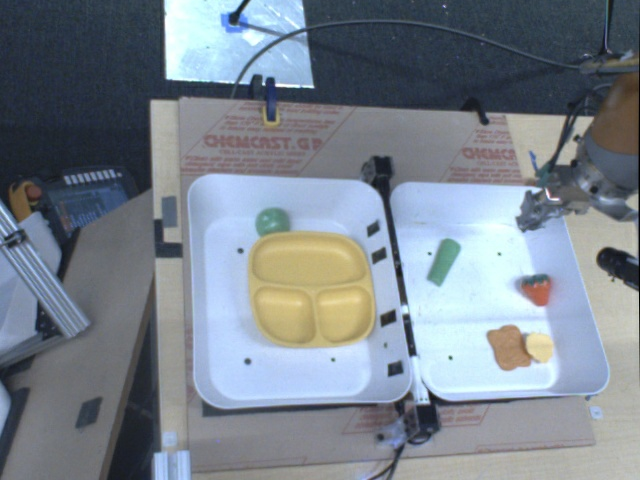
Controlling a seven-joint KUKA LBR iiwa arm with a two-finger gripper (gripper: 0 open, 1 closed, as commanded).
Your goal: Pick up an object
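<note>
A single fixed camera looks down at a slant from above the bench (330,128), taking in both white bins: left bin (215,268), right bin (480,208), with the arm (612,138) entering at frame right.

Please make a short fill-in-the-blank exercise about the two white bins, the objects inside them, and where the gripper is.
1. The yellow divided tray lies in the ____ bin as the camera sees it.
2. The green cylinder lies in the same bin as the ____ strawberry toy.
3. The small green ball touches the tray's ____ edge.
4. The gripper is at the right bin's ____ corner, near the arm's side.

Missing words: left; red; far; far
</note>
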